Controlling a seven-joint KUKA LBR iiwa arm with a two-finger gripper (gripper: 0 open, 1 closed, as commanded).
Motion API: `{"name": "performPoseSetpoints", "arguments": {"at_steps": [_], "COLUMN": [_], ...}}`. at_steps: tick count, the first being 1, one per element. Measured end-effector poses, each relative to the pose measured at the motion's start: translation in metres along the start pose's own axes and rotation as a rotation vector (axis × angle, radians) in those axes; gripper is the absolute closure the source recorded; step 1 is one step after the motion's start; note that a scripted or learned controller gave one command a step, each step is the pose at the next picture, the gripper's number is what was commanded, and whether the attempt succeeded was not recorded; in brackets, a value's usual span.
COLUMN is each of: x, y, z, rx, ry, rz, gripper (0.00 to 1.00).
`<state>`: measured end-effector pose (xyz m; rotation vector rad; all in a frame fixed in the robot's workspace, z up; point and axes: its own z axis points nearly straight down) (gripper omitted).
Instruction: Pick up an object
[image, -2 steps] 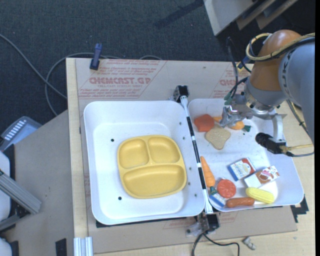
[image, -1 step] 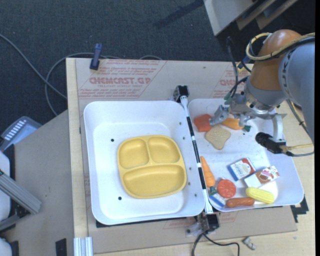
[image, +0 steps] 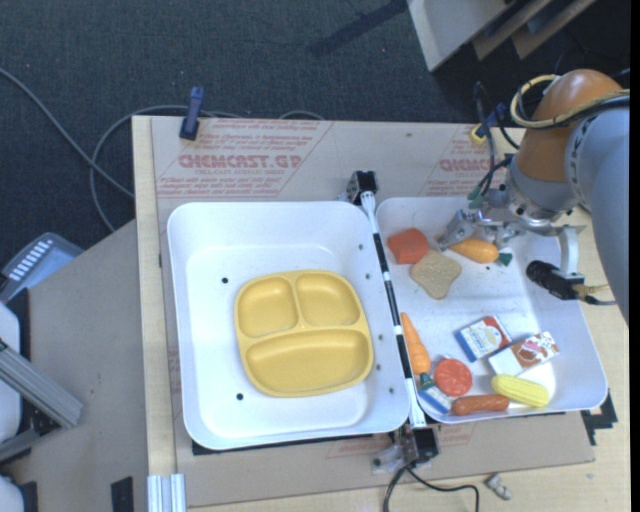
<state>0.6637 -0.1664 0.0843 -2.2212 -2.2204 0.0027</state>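
The pincer (image: 478, 236) of the grey arm (image: 600, 150) is seen lowered into the far end of the right-hand white bin (image: 580, 340), with an orange, roll-shaped toy food item (image: 478, 251) lying directly at its tips; whether the fingers are apart or clamped on that item cannot be told from the slanted overhead view. Just to the left of the pincer a red toy piece (image: 408, 245) is seen, and just below and left of it a tan slice of toy bread (image: 436, 274) rests on the bin floor. Further toward the near end, well apart from the pincer, two small cartons (image: 482, 337) (image: 533, 350) are placed side by side, with a red round slice (image: 453, 376), a yellow corn cob (image: 520, 390) and a reddish sausage (image: 479, 404) grouped below them. A toy carrot (image: 415, 344) is laid along the bin's left wall, down and to the left of the pincer. Far to the left of the pincer, the second white bin (image: 200, 300) is occupied by a yellow divided plate (image: 303, 332). Both bins are carried by a tabletop (image: 250, 160) covered with printed brown board.
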Motion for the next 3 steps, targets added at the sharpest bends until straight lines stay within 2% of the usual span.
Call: {"name": "performPoseSetpoints", "arguments": {"at_steps": [1,2,3], "x": [0.000,0.020,0.102], "y": [-0.002,-0.062,-0.092], "z": [-0.009,-0.097,-0.162], "rx": [0.010,-0.002,-0.003], "ry": [0.000,0.000,0.001], "rz": [-0.004,-0.001,-0.002], "gripper": [1.00,1.00,1.00]}}
